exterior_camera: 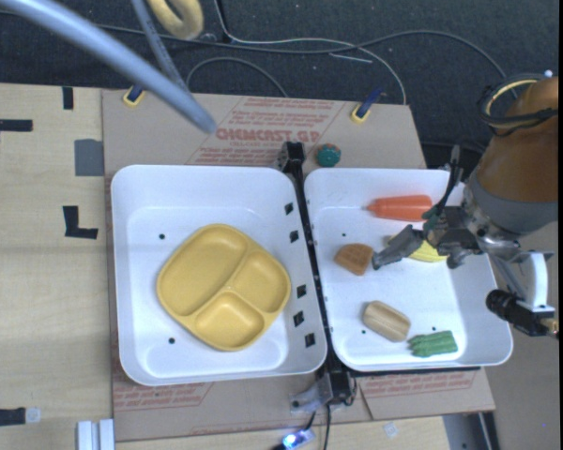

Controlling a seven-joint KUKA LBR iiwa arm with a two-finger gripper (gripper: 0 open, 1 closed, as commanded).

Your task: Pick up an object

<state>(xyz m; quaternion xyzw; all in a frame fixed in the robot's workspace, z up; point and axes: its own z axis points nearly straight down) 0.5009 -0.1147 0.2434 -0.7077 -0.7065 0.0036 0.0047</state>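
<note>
The right bin [469,350] holds an orange carrot [401,207], a brown lump [354,258], a tan roll [386,321], a green piece [433,344] and a yellow piece [431,252]. My gripper [418,254] hangs low over the right bin's middle, reaching in from the right. It is open, its jaws spread to either side of the yellow piece, which is partly hidden under it. One dark finger [396,248] slants left toward the brown lump without touching it.
The left bin [136,195] carries a yellow divided plate [223,285]. A small teal ball [329,155] lies on the cardboard behind the bins. The black divider [307,251] runs between the bins. Cables trail across the dark floor at the back.
</note>
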